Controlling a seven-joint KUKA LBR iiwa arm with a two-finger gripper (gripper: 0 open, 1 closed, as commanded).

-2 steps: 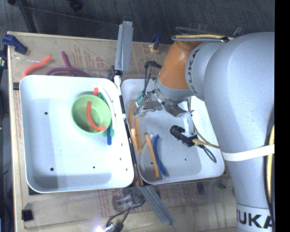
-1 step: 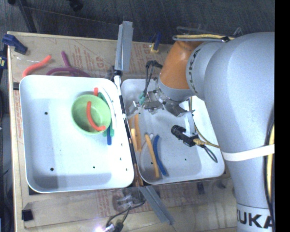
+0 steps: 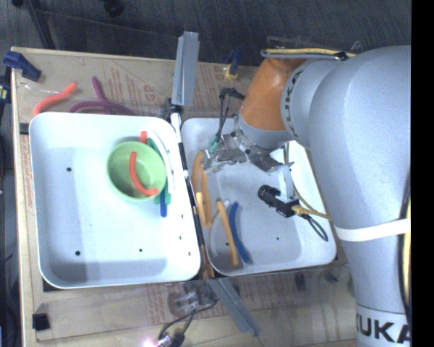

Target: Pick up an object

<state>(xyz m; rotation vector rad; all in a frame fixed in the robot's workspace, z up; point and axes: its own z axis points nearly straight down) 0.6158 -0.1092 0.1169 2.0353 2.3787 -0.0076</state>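
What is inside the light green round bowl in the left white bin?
Inside the light green round bowl, an orange curved stick lies across the hollow, its end on the near rim. The bowl hides whatever lies under it on the left white bin.

Even overhead light, fairly bright. White bins (image 3: 94,259) near blown out, soft grey shadow along the left bin's lower inside wall. Arm (image 3: 354,121) shell shows a broad sheen. Floor at the top dim. Overall soft, low-res, small items smeared.
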